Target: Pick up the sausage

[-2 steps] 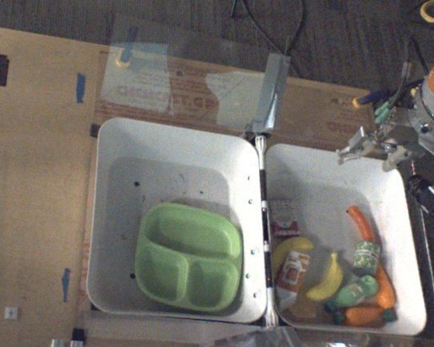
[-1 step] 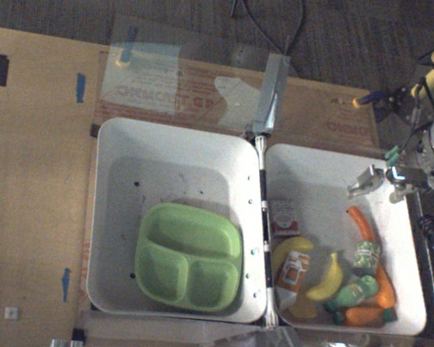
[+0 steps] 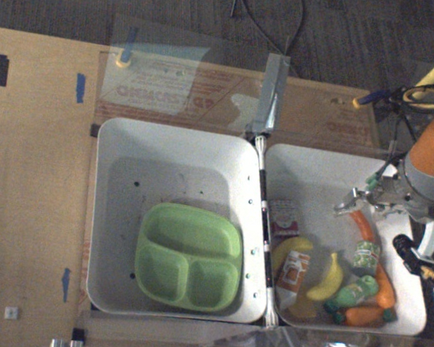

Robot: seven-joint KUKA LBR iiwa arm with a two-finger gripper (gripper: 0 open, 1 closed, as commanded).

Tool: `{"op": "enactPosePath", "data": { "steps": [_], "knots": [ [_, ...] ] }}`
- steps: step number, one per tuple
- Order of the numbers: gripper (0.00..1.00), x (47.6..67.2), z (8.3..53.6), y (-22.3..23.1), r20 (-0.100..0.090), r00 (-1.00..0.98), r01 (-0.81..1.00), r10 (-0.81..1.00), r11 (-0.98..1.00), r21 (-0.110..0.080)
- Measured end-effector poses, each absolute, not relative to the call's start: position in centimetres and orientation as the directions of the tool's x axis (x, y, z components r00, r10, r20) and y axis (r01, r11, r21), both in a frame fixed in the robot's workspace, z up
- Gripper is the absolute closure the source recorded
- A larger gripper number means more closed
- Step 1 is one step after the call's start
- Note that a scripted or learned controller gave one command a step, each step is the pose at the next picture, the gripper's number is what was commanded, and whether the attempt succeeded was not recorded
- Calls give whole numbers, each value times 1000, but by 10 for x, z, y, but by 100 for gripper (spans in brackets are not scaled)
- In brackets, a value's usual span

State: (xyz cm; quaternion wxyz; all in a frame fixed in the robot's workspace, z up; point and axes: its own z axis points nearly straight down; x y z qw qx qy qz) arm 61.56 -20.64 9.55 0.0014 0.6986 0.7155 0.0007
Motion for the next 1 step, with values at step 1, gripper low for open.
{"op": "enactPosePath", "data": {
  "steps": [1],
  "knots": [
    [100,616,106,-208,-2,-20,1000,1000,20,7]
  ]
}}
